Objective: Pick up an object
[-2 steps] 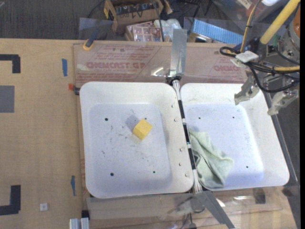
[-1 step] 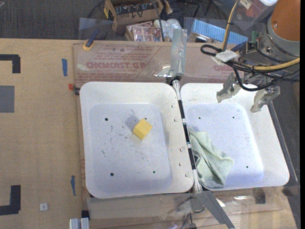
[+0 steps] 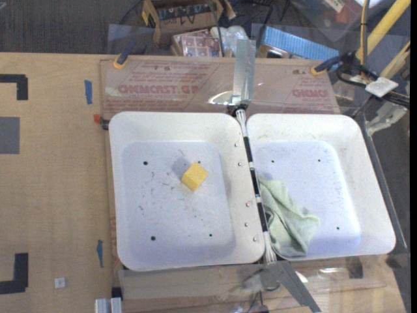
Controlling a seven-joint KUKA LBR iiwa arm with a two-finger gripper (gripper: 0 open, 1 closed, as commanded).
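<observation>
A small yellow block (image 3: 194, 176) lies near the middle of the left white bin (image 3: 130, 240), slightly turned. A crumpled pale green cloth (image 3: 285, 218) rests in the right white bin (image 3: 365, 175), bunched against its left wall and reaching toward its front edge.
The two bins sit side by side on a wooden bench, joined by a thin divider (image 3: 251, 175). A clear panel with red lettering (image 3: 163, 90) lies behind them. Clutter, boxes and cables (image 3: 195, 18) sit beyond the bench's back edge.
</observation>
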